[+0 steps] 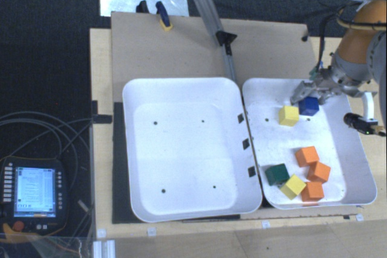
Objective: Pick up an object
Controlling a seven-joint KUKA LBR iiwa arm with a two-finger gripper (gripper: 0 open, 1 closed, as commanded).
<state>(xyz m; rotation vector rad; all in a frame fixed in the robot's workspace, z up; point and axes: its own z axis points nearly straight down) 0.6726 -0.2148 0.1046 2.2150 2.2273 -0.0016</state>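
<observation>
My gripper is low over the far end of the right bin, and its fingers look spread open. A blue cube lies on the bin floor right at the fingertips, partly under them and not gripped. Touching the blue cube's left side is a yellow cube. Near the bin's front lie three orange cubes, a green cube and a second yellow cube.
The left bin stands beside the right one, the two meeting along a ridge with black clips. A grey pole slants in at the back. A teach pendant with cables lies off the bench at the left.
</observation>
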